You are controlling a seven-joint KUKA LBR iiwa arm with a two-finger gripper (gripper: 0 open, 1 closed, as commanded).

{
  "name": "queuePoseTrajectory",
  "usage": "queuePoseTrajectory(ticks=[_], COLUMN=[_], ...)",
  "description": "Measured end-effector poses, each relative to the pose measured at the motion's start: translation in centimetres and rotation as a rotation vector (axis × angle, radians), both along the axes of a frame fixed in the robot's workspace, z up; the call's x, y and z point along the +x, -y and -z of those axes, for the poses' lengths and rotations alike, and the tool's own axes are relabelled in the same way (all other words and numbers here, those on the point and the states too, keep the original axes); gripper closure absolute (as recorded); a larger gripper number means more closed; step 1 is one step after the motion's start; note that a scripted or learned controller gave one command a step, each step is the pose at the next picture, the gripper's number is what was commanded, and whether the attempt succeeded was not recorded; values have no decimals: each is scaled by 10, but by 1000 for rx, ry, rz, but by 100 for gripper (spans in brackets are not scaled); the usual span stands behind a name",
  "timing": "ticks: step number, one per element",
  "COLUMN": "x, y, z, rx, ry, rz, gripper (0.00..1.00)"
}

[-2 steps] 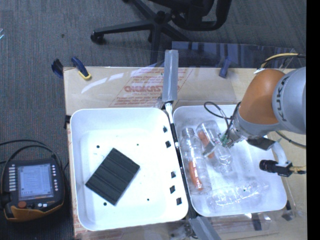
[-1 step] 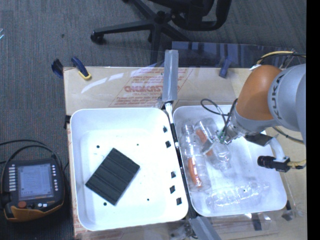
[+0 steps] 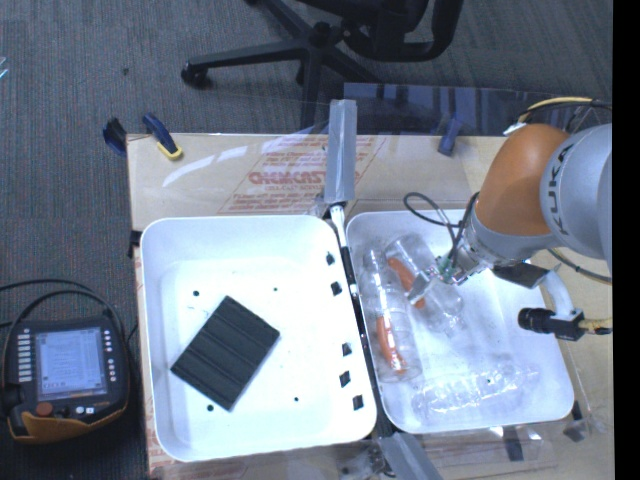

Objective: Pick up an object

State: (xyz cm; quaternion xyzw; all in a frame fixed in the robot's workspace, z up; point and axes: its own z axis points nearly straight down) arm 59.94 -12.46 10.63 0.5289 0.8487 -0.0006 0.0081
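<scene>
Closest to me, along the bottom edge of the right bin (image 3: pixel 560 408), a clear plastic bottle (image 3: pixel 470 392) lies on its side, running left to right and hard to pick out against the white floor. Off to the far left, down on the carpet, the teach pendant (image 3: pixel 66 370) sits with its screen lit, a black cable looping round it.

The left bin (image 3: pixel 160 268) holds a flat black ribbed pad (image 3: pixel 226 351), lying at a slant toward the bin's lower left. A few small dark specks dot the floor around it.

In the right bin, just beside the divider, an orange marker-like stick (image 3: pixel 387 344) lies roughly lengthwise, part of it under another clear bottle (image 3: pixel 385 293) that runs along the same side. A second orange piece (image 3: pixel 401 271) shows above it, near the gripper.

The gripper (image 3: pixel 438 280) is down among those clear things in the upper middle of the right bin, with a transparent cup-like object (image 3: pixel 443 306) touching or just below it. I cannot tell whether its jaws are apart or together, nor whether anything sits between them. The grey arm with its orange band (image 3: pixel 525 178) leans in from the right.

Beyond the bins lie the wooden bench top (image 3: pixel 260 168), two blue clamps (image 3: pixel 158 136) at its left corner, and an office chair base (image 3: pixel 330 38) on the carpet.
</scene>
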Motion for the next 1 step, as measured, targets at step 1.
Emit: queuePoseTrajectory(ticks=[1], x=[45], y=[-58], z=[-129], rx=[9], ry=[-14], rz=[-112], gripper=[100])
